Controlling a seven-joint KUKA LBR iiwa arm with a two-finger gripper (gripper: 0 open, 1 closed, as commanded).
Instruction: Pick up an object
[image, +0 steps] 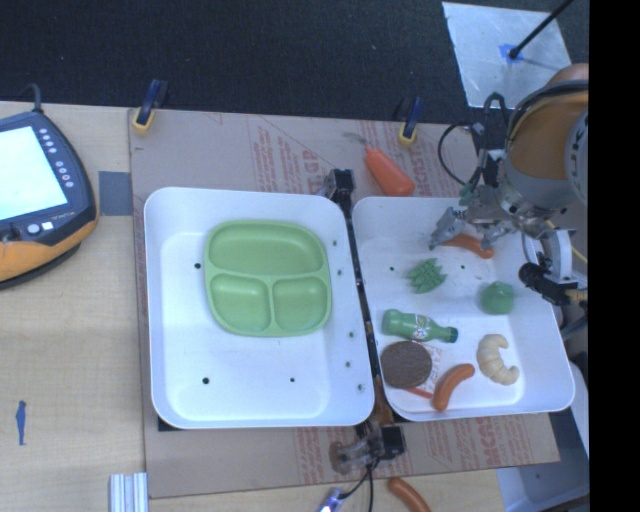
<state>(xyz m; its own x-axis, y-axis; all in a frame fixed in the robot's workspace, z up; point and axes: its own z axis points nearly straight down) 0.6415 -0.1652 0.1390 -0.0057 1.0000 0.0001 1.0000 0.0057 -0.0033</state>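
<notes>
My gripper (472, 228) hangs over the far part of the right bin (540, 400), its fingers spread apart. Just under it lies a small orange piece (474, 244), not clamped by the fingers. Lying in that same bin are a green leafy toy (427, 275), a green round toy (497, 297), a green bottle (418, 326), a brown cookie (405, 364), a red sausage (452, 385) and a pale croissant (498, 358).
The left bin (175, 390) holds a green divided plate (268, 277). An orange carrot (388, 172) lies on the cardboard beyond the bins. A pendant with a screen (35, 195) sits at the far left. Another sausage (410, 493) rests at the bench's front edge.
</notes>
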